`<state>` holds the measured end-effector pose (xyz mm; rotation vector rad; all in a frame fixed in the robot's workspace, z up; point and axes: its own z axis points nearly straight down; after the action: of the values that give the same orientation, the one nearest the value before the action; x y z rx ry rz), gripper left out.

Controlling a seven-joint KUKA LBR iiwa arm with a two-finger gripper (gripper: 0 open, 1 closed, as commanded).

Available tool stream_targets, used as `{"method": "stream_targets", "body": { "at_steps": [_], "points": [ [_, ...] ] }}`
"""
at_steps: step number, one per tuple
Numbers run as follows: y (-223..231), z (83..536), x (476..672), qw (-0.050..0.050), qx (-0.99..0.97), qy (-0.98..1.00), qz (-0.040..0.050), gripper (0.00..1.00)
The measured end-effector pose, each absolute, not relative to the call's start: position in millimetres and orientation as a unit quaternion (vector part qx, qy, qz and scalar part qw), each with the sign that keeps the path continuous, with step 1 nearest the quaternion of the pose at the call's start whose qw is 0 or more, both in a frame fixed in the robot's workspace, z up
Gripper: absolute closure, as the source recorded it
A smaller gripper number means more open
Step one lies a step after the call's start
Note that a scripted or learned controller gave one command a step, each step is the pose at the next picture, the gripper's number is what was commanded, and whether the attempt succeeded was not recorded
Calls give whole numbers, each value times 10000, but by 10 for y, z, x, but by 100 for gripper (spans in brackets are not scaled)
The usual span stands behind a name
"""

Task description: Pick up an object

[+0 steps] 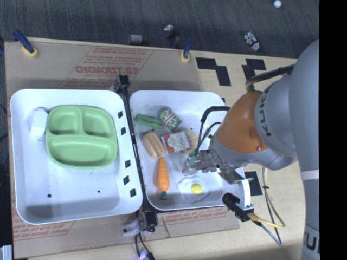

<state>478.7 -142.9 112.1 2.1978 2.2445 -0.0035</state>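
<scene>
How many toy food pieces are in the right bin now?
6 visible: green pickle and can at top, hot dog and packet mid-bin, carrot and fried egg below. The arm may hide more.

Grey arm (303, 102) with a glossy orange band (244, 126), black cables looping beside it.

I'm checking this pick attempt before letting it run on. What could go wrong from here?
The gripper sits low in the right bin among closely packed toys: the fried egg, carrot and hot dog. It might nudge a neighbour or catch two at once. The egg looks flat, so fingers could slide off it. The gripper is also close to the bin's right wall.
</scene>
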Motion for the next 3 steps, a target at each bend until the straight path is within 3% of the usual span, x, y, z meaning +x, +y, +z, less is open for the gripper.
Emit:
{"method": "stream_targets", "body": {
  "at_steps": [1,2,3],
  "points": [
    [-1429,1121,4787,2,6991,7150,-14,0],
    [-897,924,6011,-4,7052,7090,8,0],
    [-887,1045,6025,-9,7028,7114,21,100]
  ]
}}
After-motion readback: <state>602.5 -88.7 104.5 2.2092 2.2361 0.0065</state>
